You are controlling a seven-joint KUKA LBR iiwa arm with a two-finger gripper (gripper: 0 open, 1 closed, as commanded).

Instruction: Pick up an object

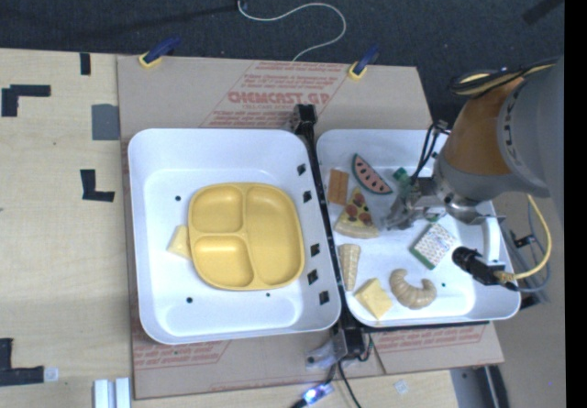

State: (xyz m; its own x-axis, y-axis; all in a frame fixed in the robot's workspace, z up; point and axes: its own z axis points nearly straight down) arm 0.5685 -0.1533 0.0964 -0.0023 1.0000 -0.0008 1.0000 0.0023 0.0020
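White right bin (477, 310): our hand (400, 212), grip state unreadable, sits low beside the pizza slice (356, 221), which lies just to its left.

Yellow plate (246, 234), white bins (147, 214), red-and-green watermelon slice (371, 175).

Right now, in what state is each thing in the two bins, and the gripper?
Yellow divided plate: flat in the left bin, compartments bare.
Cheese wedge: partly under the plate's left edge.
Watermelon slice: lying flat, right bin.
Croissant: lying flat, untouched.
Gripper: low in the right bin, beside the pizza slice.
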